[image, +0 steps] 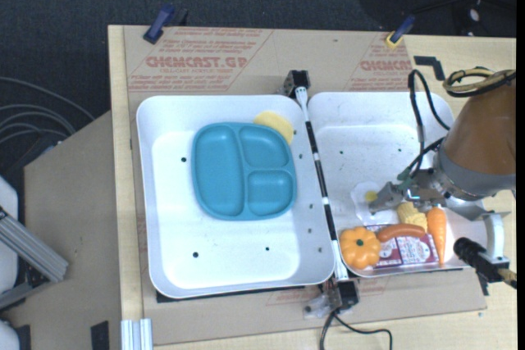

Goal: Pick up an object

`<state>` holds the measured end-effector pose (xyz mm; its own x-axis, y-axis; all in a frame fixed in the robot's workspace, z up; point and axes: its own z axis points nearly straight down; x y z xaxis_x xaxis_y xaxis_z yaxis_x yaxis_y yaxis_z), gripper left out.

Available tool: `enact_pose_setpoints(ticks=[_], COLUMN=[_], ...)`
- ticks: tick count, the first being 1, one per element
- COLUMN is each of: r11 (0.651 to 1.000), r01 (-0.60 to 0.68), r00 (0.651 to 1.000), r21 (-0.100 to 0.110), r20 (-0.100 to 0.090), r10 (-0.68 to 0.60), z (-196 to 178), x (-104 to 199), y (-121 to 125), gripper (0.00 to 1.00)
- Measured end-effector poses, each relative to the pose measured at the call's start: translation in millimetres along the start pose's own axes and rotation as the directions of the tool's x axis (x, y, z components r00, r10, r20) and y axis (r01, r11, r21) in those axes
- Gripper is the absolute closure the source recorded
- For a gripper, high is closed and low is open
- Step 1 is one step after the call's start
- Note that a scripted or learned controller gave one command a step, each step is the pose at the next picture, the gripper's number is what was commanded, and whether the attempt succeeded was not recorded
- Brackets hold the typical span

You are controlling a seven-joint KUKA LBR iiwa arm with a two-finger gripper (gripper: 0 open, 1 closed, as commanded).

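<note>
My gripper (392,194) hangs low over the front half of the right bin (361,135), on the grey arm with the orange band that reaches in from the right. Just in front of it lie an orange pumpkin-like toy (359,247), a red sausage (402,233), a pale yellow piece (410,214), an upright-lying carrot (437,232) and a pink-and-white packet (406,252). The gripper sits beside the yellow piece, slightly to its left. Nothing is visibly lifted off the bin floor.
The left bin (164,201) holds a blue divided plate (242,170) with a yellow object (276,124) at its far right corner. A black divider rail (316,168) runs between the bins. Cables (422,106) loop over the right bin's far corner.
</note>
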<state>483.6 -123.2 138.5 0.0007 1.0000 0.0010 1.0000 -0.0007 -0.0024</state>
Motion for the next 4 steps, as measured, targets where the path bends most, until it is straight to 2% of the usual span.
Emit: enact_pose_setpoints(ticks=[1,2,3,4], r11=[1.0,1.0,1.0,1.0], r01=[0.0,-0.001,0.0,0.002], r00=[1.0,1.0,1.0,1.0], r21=[0.0,-0.003,-0.003,-0.003], r20=[0.0,0.0,0.0,0.001], r10=[0.0,0.001,0.0,-0.002], z=[54.3,44.4,44.3,53.4], x=[10.2,10.2,10.4,26.3], y=[-4.8,-4.4,-4.2,110.8], gripper=[0.0,1.0,0.0,0.0])
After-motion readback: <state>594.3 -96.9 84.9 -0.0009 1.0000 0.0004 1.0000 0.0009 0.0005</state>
